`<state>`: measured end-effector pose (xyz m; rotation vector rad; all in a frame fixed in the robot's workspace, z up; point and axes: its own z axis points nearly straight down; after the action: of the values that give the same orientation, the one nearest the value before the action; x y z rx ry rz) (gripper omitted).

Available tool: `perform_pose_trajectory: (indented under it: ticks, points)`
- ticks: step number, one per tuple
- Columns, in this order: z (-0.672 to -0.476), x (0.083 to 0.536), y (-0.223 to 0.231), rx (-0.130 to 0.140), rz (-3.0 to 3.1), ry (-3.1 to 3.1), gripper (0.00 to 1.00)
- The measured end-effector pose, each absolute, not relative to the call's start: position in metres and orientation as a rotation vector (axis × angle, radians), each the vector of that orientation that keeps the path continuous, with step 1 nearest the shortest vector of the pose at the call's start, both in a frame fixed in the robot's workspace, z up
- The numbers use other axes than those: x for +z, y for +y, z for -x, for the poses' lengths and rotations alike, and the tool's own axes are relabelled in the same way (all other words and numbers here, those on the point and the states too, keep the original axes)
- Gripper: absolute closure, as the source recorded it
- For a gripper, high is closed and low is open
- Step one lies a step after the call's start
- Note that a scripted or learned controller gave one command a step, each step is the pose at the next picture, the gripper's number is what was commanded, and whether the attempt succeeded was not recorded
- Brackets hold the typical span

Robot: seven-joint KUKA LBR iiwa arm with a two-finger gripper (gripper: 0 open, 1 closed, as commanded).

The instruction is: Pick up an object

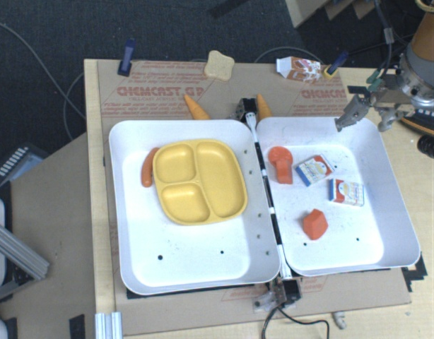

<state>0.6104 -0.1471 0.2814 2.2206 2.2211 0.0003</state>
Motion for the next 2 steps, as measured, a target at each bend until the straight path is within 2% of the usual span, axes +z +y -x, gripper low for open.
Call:
perform_pose_trajectory:
  ticks: [1,2]
  points:
    - [-0.607,0.156,-0.103,-0.002,-2.222,2.224,0.00]
    - [-0.635,0.101,-0.094,0.012,-2.215,2.214,0.00]
